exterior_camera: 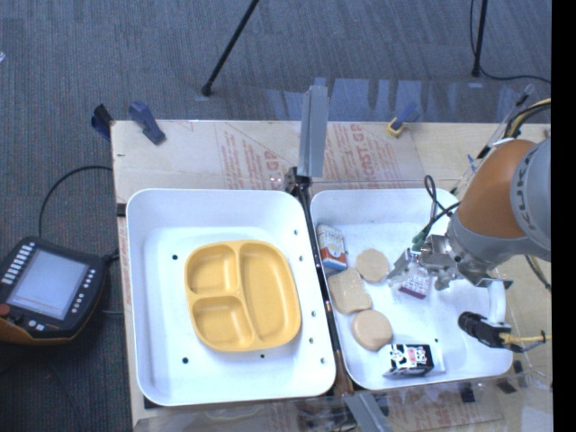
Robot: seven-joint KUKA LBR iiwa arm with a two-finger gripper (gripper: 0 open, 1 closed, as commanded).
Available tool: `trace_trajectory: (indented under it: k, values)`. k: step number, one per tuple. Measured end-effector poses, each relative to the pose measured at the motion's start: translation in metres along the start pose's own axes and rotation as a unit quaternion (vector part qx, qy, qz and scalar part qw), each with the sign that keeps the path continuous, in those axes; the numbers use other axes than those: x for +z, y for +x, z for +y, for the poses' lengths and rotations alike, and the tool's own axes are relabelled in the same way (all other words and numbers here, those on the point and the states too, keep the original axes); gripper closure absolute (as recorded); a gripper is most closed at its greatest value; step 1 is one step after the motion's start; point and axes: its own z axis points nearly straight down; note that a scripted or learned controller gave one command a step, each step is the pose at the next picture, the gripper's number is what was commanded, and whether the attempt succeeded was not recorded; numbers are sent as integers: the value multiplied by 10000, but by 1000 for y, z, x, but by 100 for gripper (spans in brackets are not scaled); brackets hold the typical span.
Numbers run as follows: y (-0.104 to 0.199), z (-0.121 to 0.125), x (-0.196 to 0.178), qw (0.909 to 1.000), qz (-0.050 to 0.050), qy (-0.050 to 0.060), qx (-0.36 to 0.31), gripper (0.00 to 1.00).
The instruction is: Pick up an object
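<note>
Two white bins are sitting side by side on the bench. The left bin [153, 241], well away from the gripper, is carrying a yellow tray [241, 293] with three compartments. The right bin [378, 210] is lying under the arm [504, 201], which is reaching in from the right. The gripper [423, 266] is hanging low over this bin, directly above or touching a small packet [415, 284] with a reddish label. Whether the gripper is open or closed cannot be told here, and no object is visibly sitting between its parts.

To the gripper's left are lying a round biscuit [372, 265], a carton [332, 247], a bread slice [348, 291], and a bun [372, 329]. Below the gripper a black-and-white box [411, 358] is resting near the bin's front edge.

The task appears to be at its grasp stage: the approach looks done, while closing on the packet and lifting remain.
</note>
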Motion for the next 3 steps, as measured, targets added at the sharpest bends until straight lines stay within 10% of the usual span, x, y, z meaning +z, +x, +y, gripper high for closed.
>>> trace_trajectory:
  k: [1, 2, 3]
  values:
    - [-1, 15, 15, 10000, 18, 55, -13, 0]
    - [-1, 14, 9, 10000, 31, 88, -25, 100]
    - [49, 60, -107, 9971, 10, 0, -766, 100]
